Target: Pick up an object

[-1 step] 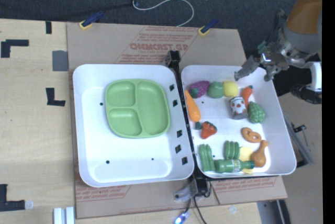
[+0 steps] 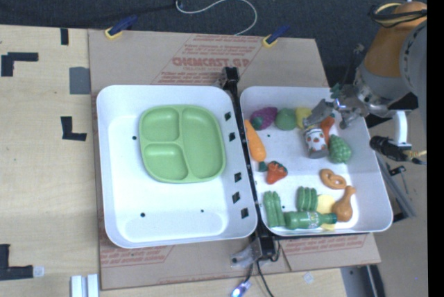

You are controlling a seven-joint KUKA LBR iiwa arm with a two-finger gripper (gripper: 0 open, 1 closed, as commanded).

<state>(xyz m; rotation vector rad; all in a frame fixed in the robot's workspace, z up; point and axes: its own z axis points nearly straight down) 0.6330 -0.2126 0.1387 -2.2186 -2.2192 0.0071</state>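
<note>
wooden bench (image 2: 41, 171) bears two white bins; toy food crowds the right bin (image 2: 378, 219). gripper (image 2: 325, 116) hovers over its far right area, just above a red-and-white toy (image 2: 316, 141); its opening i cannot tell. seemingly the approach step; next, descend squarely and close.

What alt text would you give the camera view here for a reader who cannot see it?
A grey robot arm reaches in from the right, its hand low over toy food in the right white bin: a carrot, strawberry, broccoli and pretzel. The left white bin holds a green divided plate.
</note>
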